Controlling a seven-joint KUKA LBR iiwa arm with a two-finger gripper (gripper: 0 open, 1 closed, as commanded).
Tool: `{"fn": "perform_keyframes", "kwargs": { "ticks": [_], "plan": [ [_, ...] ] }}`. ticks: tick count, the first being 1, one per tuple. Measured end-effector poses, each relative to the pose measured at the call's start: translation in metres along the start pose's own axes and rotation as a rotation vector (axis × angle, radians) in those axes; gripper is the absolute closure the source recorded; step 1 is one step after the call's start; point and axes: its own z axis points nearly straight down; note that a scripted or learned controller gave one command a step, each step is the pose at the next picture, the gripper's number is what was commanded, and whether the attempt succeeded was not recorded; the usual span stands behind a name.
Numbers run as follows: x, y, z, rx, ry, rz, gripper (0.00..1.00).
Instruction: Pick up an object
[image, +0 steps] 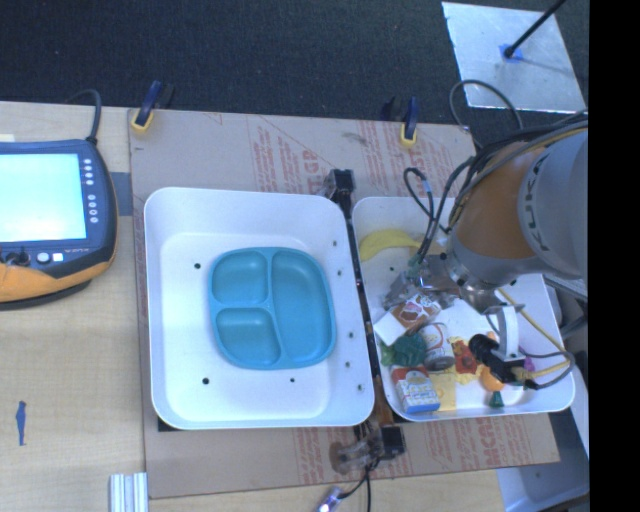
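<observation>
The right bin (560, 400) holds a jumble of small things: a yellow banana (388, 243) at its far left, a brown and white packet (417, 313), a green toy (407, 349), a red and blue packet (416, 389) near the front, and orange and red pieces (470, 362). My arm reaches in from the right, and its gripper (425, 283) is low over the far half of this bin, just above the brown packet and beside the banana. The wrist hides the fingertips.
The left bin (170, 300) carries a blue three-compartment plate (271, 306). A teach pendant with a lit screen (50, 215) lies on the bench at far left. Clamps (146, 108) pin the cardboard sheet at its back edge. Cables loop above the right bin.
</observation>
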Motion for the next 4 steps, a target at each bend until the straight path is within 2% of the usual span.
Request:
{"fn": "perform_keyframes", "kwargs": {
  "ticks": [1, 2, 3, 4],
  "plan": [
    [-0.001, 0.000, -0.010, 0.001, -0.001, -0.002, 1.00],
    [-0.001, 0.000, -0.010, 0.002, -0.002, -0.002, 0.00],
    [-0.001, -0.012, 0.000, -0.001, 0.001, 0.000, 0.00],
    [-0.002, -0.011, -0.011, -0.001, 0.000, -0.002, 1.00]
  ]
}}
